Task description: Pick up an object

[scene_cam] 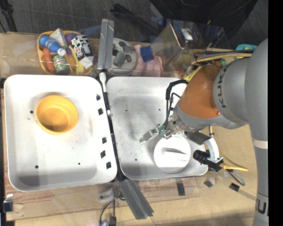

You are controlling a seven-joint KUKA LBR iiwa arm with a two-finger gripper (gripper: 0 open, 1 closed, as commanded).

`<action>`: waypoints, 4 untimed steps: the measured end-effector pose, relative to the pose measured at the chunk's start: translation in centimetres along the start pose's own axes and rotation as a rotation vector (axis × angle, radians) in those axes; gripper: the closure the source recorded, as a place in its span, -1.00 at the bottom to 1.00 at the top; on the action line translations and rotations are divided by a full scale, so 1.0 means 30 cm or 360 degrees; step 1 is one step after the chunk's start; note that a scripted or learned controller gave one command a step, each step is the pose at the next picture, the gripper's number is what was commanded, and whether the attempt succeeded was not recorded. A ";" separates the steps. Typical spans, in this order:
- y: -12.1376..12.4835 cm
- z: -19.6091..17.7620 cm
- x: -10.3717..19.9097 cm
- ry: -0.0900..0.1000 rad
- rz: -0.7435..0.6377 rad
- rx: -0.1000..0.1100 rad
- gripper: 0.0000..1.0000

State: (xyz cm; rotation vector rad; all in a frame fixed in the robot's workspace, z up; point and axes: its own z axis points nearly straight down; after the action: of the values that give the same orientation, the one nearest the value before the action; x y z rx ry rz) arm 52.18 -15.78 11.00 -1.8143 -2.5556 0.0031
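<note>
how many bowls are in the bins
1. A yellow bowl sits in the left bin, toward its upper left. The arm and gripper cover part of the right bin, so something may be hidden beneath them.

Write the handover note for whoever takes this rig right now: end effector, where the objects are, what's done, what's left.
End effector: down in the right bin, near its front; whether its fingers are open or shut cannot be told, and nothing is seen between them.
Objects: yellow bowl sits upright in the left bin, untouched. A white round piece lies under the arm's wrist in the right bin; it may be part of the arm rather than an object.
Done: arm has reached into the right bin.
Left: grasp an object and lift it; no pickup is confirmed.
</note>
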 end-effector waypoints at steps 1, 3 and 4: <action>-0.043 -0.027 -0.105 -0.0001 0.0212 0.0001 -1.00; 0.002 0.049 -0.159 0.0001 0.1008 0.0000 -1.00; -0.052 0.045 -0.071 -0.0017 0.0531 -0.0050 -1.00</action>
State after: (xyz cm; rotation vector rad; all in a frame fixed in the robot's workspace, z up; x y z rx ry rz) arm 51.39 -18.30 9.63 -2.2328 -2.2377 -0.0258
